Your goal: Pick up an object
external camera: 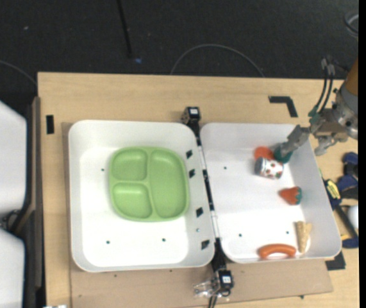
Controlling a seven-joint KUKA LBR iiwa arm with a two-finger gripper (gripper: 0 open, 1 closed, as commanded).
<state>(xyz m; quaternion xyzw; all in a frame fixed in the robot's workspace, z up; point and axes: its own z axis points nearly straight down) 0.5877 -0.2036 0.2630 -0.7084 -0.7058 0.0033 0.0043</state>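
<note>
The right bin (pixel 234 191) holds several small objects. An orange piece (pixel 262 153) lies at its upper right, touching a white cup with red dots (pixel 270 168) that lies on its side. A red strawberry-like toy (pixel 290 196) sits lower, near the right wall. An orange ring-shaped piece (pixel 276 251) and a beige wedge (pixel 304 235) lie at the front right corner. My gripper (pixel 284 151) reaches in from the right and hangs low at the upper right of the bin, just beside the orange piece and the cup. Nothing shows as lifted.
The left bin (pixel 86 236) carries a green divided plate (pixel 149 183). Black clips (pixel 202 191) line the seam between the bins. Blue and yellow items (pixel 348 178) lie on the bench to the right of the right bin. The arm's wrist (pixel 336 117) stands over that bin's upper right rim.
</note>
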